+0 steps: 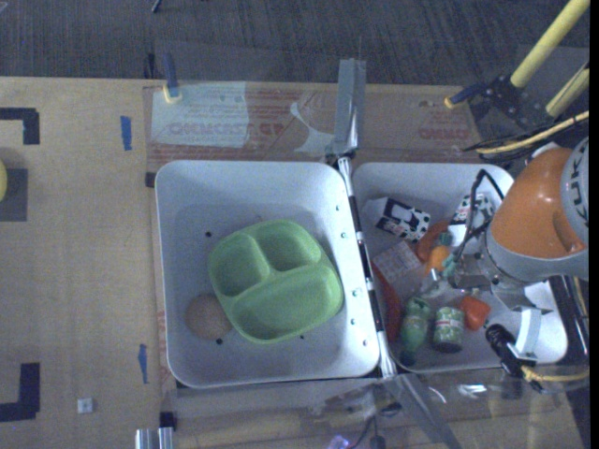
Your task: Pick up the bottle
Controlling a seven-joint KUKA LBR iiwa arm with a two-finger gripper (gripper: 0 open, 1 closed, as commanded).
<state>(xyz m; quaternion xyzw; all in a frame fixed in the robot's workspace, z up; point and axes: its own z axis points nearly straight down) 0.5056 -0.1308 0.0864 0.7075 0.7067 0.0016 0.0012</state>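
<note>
Bottle [414, 319] lies near right bin's [496, 361] front wall beside a small jar [448, 328]; gripper [460, 271] hovers just behind, finger state unreadable, so drop onto its middle, avoiding the jar.

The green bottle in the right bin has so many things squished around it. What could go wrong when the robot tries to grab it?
1. The small green plastic bottle lies right beside a green-labelled can, so the tool might catch the can instead.
2. The bottle sits close to the right-hand shallow white bin's dividing wall, so one side of the tool may bump the wall.
3. A red box and an orange toy crowd nearby, and could get shoved or knocked.
</note>
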